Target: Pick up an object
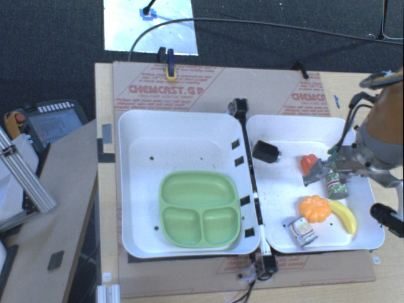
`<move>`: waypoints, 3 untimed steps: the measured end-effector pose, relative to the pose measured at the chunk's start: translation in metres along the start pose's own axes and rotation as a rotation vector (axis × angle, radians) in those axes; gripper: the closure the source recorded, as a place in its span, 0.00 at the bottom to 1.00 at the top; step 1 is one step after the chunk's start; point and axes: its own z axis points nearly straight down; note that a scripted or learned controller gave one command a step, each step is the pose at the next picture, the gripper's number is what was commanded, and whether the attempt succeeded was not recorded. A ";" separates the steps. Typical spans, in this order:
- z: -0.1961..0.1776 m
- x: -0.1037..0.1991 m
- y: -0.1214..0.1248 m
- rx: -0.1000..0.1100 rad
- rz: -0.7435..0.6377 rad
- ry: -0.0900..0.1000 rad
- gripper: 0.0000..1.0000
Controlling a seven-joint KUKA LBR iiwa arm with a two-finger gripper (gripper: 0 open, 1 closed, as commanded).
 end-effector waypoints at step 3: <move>0.114 -0.002 -0.007 -0.010 -0.001 -0.003 0.00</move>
